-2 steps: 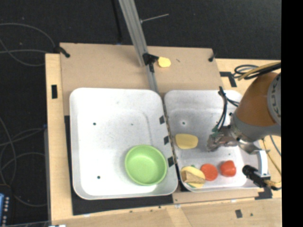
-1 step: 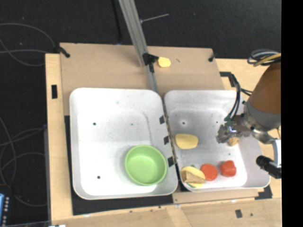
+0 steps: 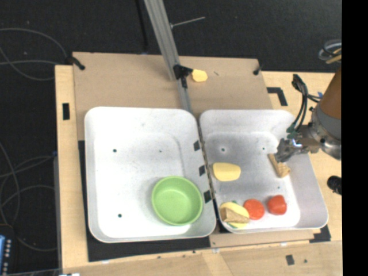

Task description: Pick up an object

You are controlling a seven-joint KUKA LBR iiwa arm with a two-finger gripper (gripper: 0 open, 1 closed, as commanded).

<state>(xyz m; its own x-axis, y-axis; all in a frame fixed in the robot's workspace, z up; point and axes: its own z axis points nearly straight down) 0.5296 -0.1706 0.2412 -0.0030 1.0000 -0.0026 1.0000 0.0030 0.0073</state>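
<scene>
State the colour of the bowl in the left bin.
Light green; the bowl shows clearly in the camera view.

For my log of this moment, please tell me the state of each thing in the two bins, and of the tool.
Green bowl: upright in the left bin.
Yellow block: loose, right bin.
Two red items: loose, apart.
Tan piece: under the tool.

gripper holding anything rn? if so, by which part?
Cannot be told. The gripper sits at the right bin's right side, right above a small tan piece; whether it grips that piece isn't visible.
</scene>
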